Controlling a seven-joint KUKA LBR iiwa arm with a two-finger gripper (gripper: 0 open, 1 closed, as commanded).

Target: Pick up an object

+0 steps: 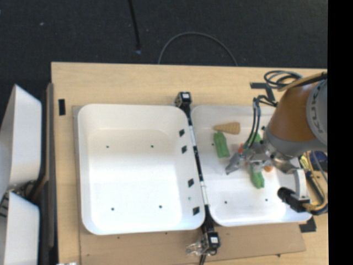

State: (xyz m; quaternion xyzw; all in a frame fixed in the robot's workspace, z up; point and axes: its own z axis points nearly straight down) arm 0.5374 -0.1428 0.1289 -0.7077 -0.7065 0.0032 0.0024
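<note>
**Occlusions and cut-offs**

Arm (300, 117) is cut off at the frame's right and covers the right bin's (231, 217) far right part. Gripper (242, 162): finger state unreadable, blurred metal. Green piece (257, 178) partly hidden under the wrist. Small orange bit (268, 169) too small to identify. White box (22, 142) at left cropped by the frame edge.
</note>
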